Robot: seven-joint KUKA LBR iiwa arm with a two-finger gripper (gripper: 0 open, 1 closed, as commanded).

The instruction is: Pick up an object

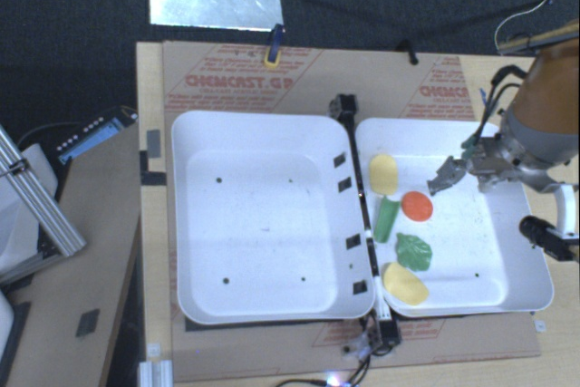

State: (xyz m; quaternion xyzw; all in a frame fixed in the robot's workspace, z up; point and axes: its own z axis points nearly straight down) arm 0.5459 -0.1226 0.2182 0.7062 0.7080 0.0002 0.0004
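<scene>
Two shallow white bins sit side by side on a tabletop (154, 222) covered with printed cardboard. The left bin (263, 213) holds nothing I can make out. The right bin (489, 285) holds five toy foods, all clustered along its left wall, next to the divider between the bins.

Taking the small orange round piece (417, 207) as the landmark: a yellow oval piece (383, 173) lies up and to its left, with its long axis running roughly up and down the bin. A green pepper-like piece (387, 219) lies just left of the orange one, long axis also up and down, leaning slightly. A leafy green piece (414, 250) sits just below it. A second yellow piece (405, 284) lies farther below, long axis slanting down to the right.

The grey arm reaches in from the right. Its tool (442, 178) hovers just up and right of the orange piece, gripping nothing; whether its fingers are spread or together I cannot tell.
</scene>
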